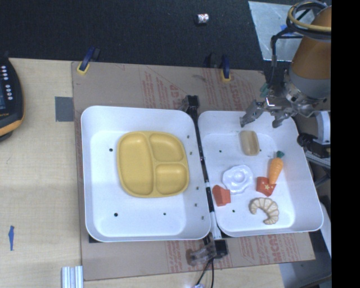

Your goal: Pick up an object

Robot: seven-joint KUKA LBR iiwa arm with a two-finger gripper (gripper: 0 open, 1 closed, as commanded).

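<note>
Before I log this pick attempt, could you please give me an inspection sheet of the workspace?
Surface: two white bins, left bin and right bin, on cardboard.
Job's things: right bin holds bread roll, carrot, fried egg, croissant, two red pieces.
Clutter: yellow divided tray in left bin.
Grippers: gripper above right bin's far edge, jaws open, holding nothing.
Cables: cable on arm.
Surroundings: clamps, pendant.

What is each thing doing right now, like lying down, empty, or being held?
yellow tray: lying flat in the left bin, compartments empty
bread roll: lying in the right bin, not held
carrot: lying down, leaf end toward the back
fried egg: lying flat
croissant: lying near the front edge
two red pieces: loose in the bin
gripper: above the bin's back edge, fingers spread, holding nothing
</note>
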